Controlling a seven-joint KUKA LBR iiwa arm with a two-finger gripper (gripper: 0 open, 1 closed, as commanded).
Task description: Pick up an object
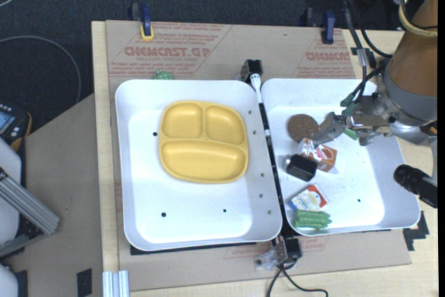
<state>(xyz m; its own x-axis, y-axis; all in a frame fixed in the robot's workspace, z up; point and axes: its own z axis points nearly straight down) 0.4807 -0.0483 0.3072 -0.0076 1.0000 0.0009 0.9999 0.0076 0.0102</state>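
Nearest the lower edge of the frame, in my right-hand shallow white bin (368, 215), a green bean-shaped plastic toy (311, 220) lies against the front rim, and a small white packet with a red and orange print (309, 199) sits just above it, touching or nearly so. Further up, toward the middle of that bin, a small black block (302, 167) rests beside a red and white crinkled wrapper (320, 153); the two touch. Beyond them, a flat brown round disc (302, 126) lies near the bin's left wall.

My claw (332, 127) sits at the right of the frame, just to the right of the brown disc and above the wrapper. Whether its tips stand apart or together I cannot tell, and nothing is visibly caught in it.

Across the divider, the left white bin (139, 205) carries a yellow plastic plate with three compartments (204, 141) in its upper half. Both bins rest on the brown cardboard-covered bench (104, 149), with blue clamps (144, 16) at its far edge.
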